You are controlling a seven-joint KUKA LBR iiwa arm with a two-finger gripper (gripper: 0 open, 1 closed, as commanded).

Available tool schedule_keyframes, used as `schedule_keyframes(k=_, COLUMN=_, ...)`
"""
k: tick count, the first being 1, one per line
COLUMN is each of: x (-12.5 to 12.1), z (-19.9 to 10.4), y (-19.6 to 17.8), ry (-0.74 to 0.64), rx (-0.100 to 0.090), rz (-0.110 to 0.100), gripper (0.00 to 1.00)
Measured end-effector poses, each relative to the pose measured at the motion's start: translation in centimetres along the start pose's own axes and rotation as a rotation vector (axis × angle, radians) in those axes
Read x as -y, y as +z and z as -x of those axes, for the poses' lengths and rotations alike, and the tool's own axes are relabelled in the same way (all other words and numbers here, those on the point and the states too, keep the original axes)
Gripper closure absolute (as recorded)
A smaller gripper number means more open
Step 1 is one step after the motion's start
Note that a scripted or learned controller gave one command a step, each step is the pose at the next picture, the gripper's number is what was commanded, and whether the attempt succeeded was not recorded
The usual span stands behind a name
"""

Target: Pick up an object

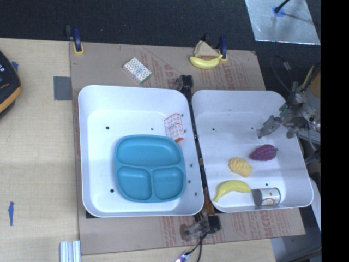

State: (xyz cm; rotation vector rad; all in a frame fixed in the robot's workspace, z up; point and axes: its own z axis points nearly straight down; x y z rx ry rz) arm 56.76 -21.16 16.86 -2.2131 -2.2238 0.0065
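In the right bin (283, 105), a banana (232, 189) lies lengthwise along the near wall, ends curling down, beside a can (267, 196). The gripper (271, 125) hovers at the bin's far right; its opening cannot be told. The surface (32, 146) is pale wood.

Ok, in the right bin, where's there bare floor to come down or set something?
The right bin is bare across its far and left floor, from the far wall to the yellow corn. The near-right corner is crowded: purple grapes, corn, banana and can. The gripper hovers by the right wall.
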Motion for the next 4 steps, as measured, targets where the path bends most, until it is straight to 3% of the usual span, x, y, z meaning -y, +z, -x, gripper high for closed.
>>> schedule_keyframes(k=1, x=1.7, z=-1.1, y=7.7, ry=-0.001, rx=0.001, rz=0.002, gripper=0.00)
schedule_keyframes(k=2, x=1.7, z=-1.0, y=6.7, ry=-0.005, rx=0.002, rz=0.002, gripper=1.00)
schedule_keyframes(k=3, x=-0.8, z=-8.4, y=7.4, ry=-0.002, rx=0.001, rz=0.004, gripper=1.00)
schedule_keyframes(k=4, x=3.1, z=-13.2, y=-2.3, ry=0.000, rx=-0.001, rz=0.003, gripper=1.00)
